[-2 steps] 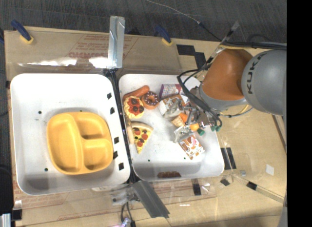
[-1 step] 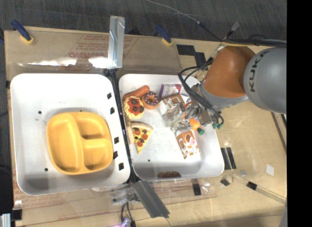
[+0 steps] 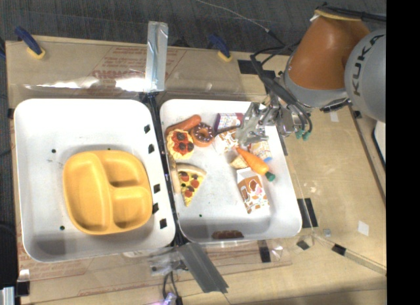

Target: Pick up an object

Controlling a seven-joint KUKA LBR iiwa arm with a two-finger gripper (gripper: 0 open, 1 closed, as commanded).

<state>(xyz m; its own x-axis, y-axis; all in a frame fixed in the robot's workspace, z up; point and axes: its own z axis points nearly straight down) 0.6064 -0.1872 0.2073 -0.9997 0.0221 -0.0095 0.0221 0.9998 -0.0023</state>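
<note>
Toy carrot (image 3: 253, 161) lying slanted in the right bin (image 3: 223, 222), orange body with green tip pointing down-right toward the bin's right wall. Just above it, gripper (image 3: 251, 128) lowered into the bin's upper right part, over a small pile of packets (image 3: 260, 147); fingers' state impossible to tell, nothing seen held between them. Beside the gripper on its left, a purple packet (image 3: 228, 122). Further left, a hot dog (image 3: 183, 124) along the upper edge, a chocolate donut (image 3: 202, 134) just below it, and a round mini pizza (image 3: 180, 143) touching the donut's left side. Below those, a pizza slice (image 3: 189, 183) pointing downward, apart from the rest. Below the carrot, a flat snack packet (image 3: 252, 192) close to the right wall. In the left bin (image 3: 39, 120), a yellow divided tray (image 3: 107, 191) resting alone near the middle. Both bins side by side on the desk (image 3: 341, 192), grey arm with orange band (image 3: 325, 51) reaching in from the right.
</note>
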